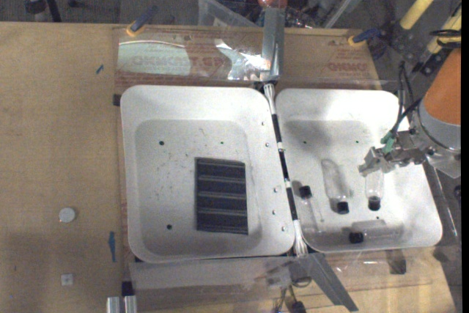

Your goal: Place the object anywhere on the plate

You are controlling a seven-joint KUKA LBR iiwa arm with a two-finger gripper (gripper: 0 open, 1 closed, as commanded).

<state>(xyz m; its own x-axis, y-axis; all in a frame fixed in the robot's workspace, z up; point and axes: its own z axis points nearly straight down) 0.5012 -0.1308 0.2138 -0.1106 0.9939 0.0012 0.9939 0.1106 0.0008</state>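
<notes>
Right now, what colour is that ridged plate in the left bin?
Black, or very dark grey, with parallel ridges: the ridged plate shows best in the camera view.

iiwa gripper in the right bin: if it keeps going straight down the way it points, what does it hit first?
Likely bare floor of the right bin. The gripper points down near its middle, with small dark pieces beside its tips; depth is unclear, so one of those may come first.

My arm [445,95]: grey housing with a broad orange band above the wrist, rounded and glossy. Black cables loop along its left side down toward the wrist. My gripper [357,203] is pale grey metal, blocky body, small green fitting on top, with two clear, tube-like fingers [374,190] tipped with dark pads.
</notes>
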